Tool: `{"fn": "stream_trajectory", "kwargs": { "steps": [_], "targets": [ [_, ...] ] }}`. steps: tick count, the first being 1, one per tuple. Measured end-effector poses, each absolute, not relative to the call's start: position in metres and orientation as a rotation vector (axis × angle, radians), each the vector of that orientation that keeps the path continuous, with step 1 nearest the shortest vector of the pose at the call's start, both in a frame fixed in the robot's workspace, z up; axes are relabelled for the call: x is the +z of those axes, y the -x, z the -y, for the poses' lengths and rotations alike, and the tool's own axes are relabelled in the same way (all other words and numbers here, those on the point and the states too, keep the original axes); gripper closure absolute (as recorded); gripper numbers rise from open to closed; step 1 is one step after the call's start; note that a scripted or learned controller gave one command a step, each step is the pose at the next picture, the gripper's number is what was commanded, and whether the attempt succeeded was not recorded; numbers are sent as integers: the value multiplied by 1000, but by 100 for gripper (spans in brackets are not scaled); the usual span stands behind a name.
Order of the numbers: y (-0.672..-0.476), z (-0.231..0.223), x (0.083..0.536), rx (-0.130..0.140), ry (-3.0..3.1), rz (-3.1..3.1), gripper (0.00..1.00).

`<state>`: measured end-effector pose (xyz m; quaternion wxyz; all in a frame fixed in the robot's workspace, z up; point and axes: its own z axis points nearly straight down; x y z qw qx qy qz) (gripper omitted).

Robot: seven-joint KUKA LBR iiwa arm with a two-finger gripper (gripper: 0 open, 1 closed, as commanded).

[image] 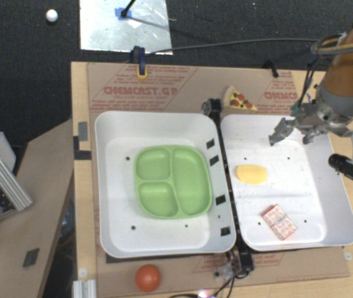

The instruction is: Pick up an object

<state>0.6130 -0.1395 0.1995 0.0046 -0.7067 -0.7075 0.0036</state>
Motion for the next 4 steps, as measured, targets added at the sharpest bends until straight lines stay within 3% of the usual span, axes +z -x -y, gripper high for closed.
{"fn": "stream_trajectory", "kwargs": {
  "steps": [1, 3, 4],
  "targets": [
    [-616, 139, 208, -1, 2218, 2226, 0],
    [-624, 142, 95, -1, 2217, 2229, 0],
    [-625, 142, 85, -1, 2216, 2229, 0]
  ]
}}
